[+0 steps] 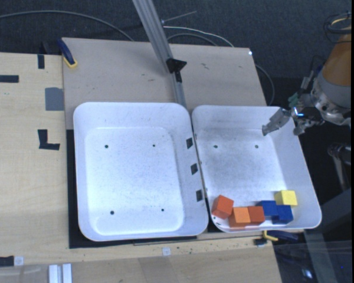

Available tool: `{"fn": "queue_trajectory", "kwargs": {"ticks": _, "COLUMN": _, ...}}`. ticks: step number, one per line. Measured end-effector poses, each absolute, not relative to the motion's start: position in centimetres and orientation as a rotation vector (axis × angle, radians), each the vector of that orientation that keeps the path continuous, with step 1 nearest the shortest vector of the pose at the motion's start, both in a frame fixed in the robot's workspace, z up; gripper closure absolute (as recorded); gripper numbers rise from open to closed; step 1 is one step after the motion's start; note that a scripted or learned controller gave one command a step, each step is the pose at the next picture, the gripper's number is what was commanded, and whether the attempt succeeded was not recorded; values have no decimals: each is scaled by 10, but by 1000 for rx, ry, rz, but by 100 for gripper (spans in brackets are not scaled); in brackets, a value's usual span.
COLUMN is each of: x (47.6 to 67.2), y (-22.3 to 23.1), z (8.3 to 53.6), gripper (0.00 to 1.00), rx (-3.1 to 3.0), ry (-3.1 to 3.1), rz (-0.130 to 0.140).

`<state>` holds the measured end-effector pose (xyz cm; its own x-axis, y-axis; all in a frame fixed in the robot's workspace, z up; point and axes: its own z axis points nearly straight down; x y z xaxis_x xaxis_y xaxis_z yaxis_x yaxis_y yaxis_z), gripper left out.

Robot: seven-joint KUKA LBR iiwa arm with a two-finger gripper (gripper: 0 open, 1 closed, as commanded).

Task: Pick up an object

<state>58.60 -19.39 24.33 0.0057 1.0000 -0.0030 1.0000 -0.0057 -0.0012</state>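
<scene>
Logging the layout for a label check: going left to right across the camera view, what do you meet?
Left bin → right bin → orange block → blue block → gripper at the right bin's far right rim.

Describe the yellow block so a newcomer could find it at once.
Look in the right-hand bin, down at its near edge, where a row of blocks lies. The yellow block sits at the row's right end, against the blue blocks. It is the only yellow one, beyond the orange blocks.

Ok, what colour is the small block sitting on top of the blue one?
Yellow. The small block rests on the blue block, clearest in the camera view.
</scene>
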Motion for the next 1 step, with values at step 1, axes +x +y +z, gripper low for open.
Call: {"fn": "queue_trajectory", "kwargs": {"ticks": 1, "x": 625, "y": -177, "z": 209, "gripper": 0, "rx": 2219, "ry": 2226, "rz": -3}}
